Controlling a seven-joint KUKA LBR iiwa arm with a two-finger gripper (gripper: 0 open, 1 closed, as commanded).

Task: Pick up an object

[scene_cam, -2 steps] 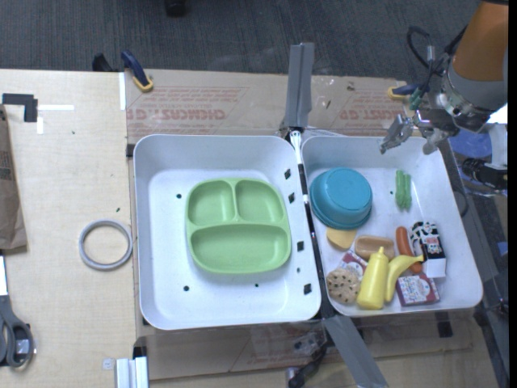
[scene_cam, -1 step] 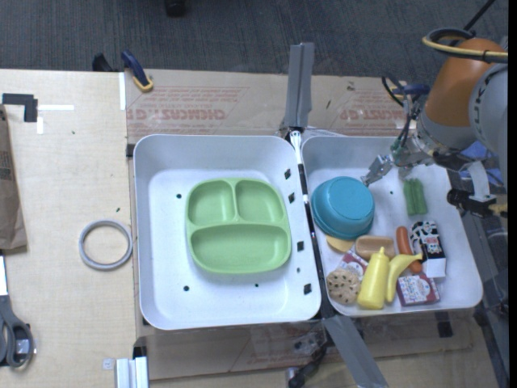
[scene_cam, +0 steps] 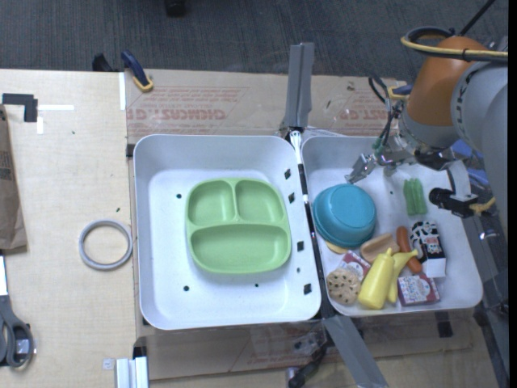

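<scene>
Yellow bottle (scene_cam: pixel 377 280) lies at right bin's (scene_cam: pixel 460 301) front edge among toys, beside blue bowl (scene_cam: pixel 346 214). Gripper (scene_cam: pixel 373 162) hovers over rear corner, fingers spread, holding nothing.

Bench (scene_cam: pixel 65 176): pale tan flat top; a brown cardboard sheet with reversed red print (scene_cam: pixel 202 103) covers its rear middle. Directly on the bench: two shallow white plastic bins side by side, left bin (scene_cam: pixel 153 233) and right bin (scene_cam: pixel 460 297), rims touching at centre. A grey ring, possibly a tape roll (scene_cam: pixel 106 243), lies left of the left bin, near but apart. Brown paper bag (scene_cam: pixel 10 192) at left edge. Blue-and-yellow clamp (scene_cam: pixel 137 69) at rear edge.
</scene>
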